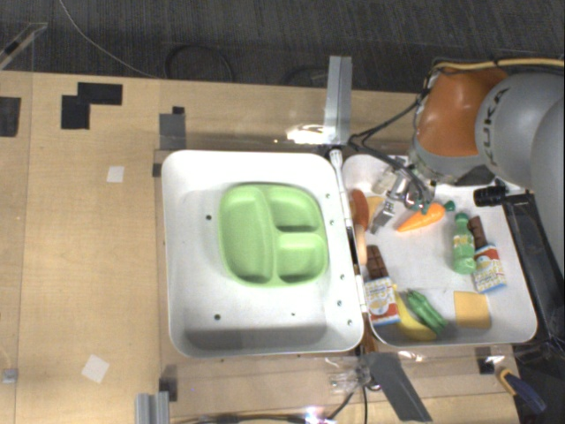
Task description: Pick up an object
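My gripper (395,203) hangs over the upper left part of the right bin (512,325), its metal fingers pointing down and left. An orange toy carrot (421,218) lies just right of the fingers, touching or nearly touching them. A brown sausage-shaped toy (359,208) lies to the left, along the bin's left wall. I see nothing between the fingers.
The right bin also holds a green bottle (462,244), two small boxes (381,287) (487,270), a yellow block (471,309), and a green and yellow toy (420,314). A green divided plate (270,234) sits in the left bin (190,316).
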Action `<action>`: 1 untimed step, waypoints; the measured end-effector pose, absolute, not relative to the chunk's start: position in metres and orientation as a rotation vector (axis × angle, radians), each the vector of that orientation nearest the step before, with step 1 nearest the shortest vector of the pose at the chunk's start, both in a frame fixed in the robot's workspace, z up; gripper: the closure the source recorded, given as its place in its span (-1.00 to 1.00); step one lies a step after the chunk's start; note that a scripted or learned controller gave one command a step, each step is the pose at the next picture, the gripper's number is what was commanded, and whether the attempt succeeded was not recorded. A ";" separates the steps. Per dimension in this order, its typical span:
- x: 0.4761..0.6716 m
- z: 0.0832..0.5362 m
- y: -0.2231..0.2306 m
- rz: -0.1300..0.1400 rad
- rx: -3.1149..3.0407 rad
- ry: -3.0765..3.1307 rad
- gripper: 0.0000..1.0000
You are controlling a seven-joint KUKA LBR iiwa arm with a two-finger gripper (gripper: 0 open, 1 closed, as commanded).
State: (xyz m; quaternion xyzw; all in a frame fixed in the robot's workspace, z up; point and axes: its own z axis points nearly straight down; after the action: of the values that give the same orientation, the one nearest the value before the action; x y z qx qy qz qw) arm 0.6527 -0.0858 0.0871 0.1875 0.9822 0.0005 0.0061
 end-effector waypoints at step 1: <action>0.652 0.087 -0.086 0.001 0.648 3.063 -1.00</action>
State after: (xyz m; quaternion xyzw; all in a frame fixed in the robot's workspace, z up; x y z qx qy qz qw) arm 0.6516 -0.0863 0.0871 0.2069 0.9783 0.0004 0.0057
